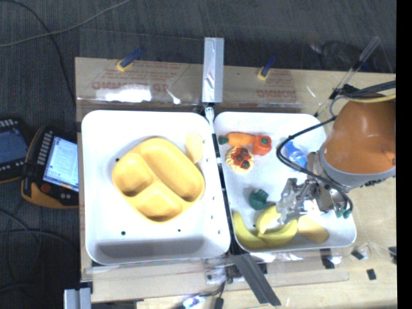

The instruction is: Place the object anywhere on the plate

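While poised over the right bin [335,240], pincer [288,206] above one banana [264,232], grip unclear; one yellow plate [158,179] in left bin [96,172]; one carrot [243,139].

Printed lettering, none of it legible

Reddish print runs across the clear plastic sheet [138,81] behind the left bin and again on the sheet [278,90] behind the right one, but it looks mirrored or upside down and too blurred to make out. The handheld pendant's lit screen [62,163] at the left shows lines too small to read.
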`<control>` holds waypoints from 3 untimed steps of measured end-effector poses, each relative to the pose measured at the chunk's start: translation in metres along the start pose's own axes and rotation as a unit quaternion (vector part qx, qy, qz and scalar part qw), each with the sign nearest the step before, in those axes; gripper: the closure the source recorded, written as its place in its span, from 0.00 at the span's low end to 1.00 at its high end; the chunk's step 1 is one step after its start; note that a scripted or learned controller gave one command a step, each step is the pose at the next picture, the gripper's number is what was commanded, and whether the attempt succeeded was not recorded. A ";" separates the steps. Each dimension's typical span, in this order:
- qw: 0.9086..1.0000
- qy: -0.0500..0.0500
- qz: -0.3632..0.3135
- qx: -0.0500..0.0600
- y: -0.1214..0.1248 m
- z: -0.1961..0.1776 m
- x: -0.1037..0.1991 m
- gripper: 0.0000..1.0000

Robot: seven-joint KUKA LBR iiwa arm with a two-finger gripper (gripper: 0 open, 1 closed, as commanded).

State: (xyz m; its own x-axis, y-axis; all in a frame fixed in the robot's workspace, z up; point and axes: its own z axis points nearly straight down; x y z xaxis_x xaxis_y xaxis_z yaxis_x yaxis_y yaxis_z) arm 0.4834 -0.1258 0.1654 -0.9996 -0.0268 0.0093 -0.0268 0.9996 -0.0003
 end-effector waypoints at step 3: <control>0.978 -0.003 -0.208 -0.002 -0.093 -0.006 -0.003 1.00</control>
State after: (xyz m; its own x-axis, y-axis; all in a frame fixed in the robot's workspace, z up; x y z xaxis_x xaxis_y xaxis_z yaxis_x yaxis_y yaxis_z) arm 0.4891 -0.2183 0.1717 -0.9023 -0.4311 0.0021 -0.4311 0.9023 0.0058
